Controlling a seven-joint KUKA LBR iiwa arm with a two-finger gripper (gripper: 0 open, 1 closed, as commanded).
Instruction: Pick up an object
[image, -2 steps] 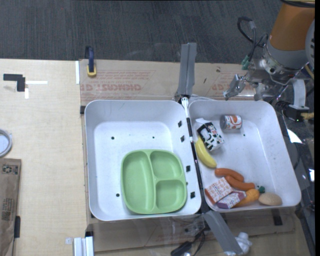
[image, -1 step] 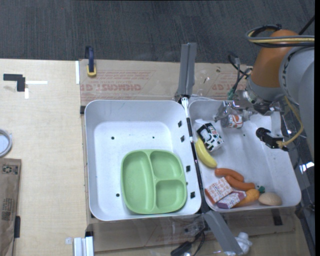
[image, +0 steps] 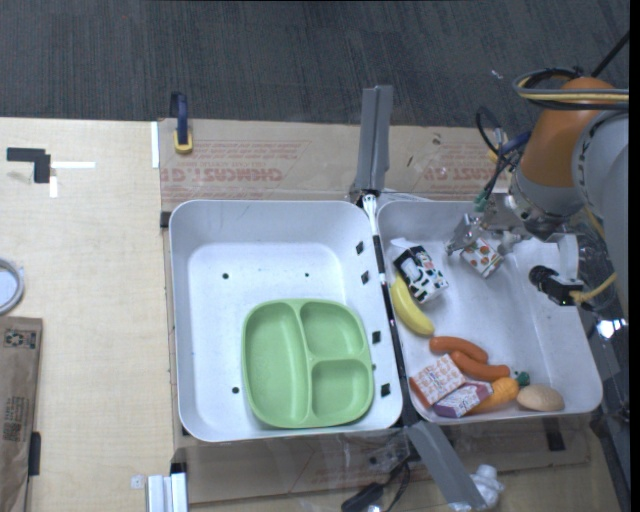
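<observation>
Your gripper (image: 480, 243) hangs in the right bin's (image: 560, 330) far corner, fingers closed around a small red-and-white box (image: 484, 256). It sits directly below the wrist, so lift straight up.

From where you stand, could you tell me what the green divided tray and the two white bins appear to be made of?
The green divided tray looks like moulded plastic with a matte finish: uniform pale green, rounded compartment walls, no glare. The left bin and right bin look like thin formed plastic, smooth and slightly glossy, with rolled rims and soft highlights; painted metal cannot be ruled out.
</observation>
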